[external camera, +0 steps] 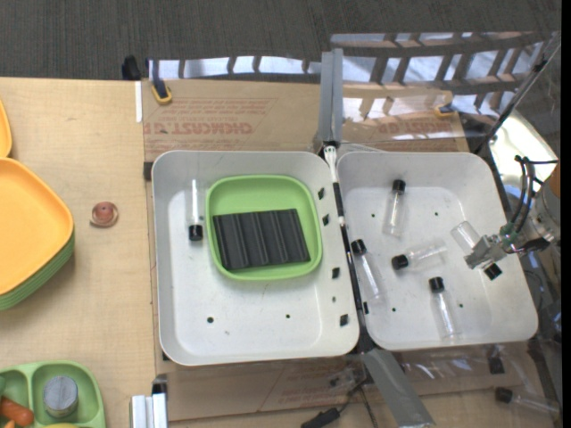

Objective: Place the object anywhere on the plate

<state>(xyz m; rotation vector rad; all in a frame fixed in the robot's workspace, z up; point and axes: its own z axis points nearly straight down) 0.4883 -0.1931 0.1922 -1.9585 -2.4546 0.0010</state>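
A green plate lies in the left bin, and a black ridged slab rests on it. A clear vial with a black cap lies beside the plate, to its left. In the right bin several more capped vials lie scattered, among them one vial at the back and another vial near the front. My gripper hangs low over the right bin's right side, just beside a clear vial. I see nothing held in it.
Stacked orange plates sit on the wooden bench at the left, with a small reddish knob beside them. A green compartment tray is at the bottom left. Cardboard and a slatted frame stand behind the bins.
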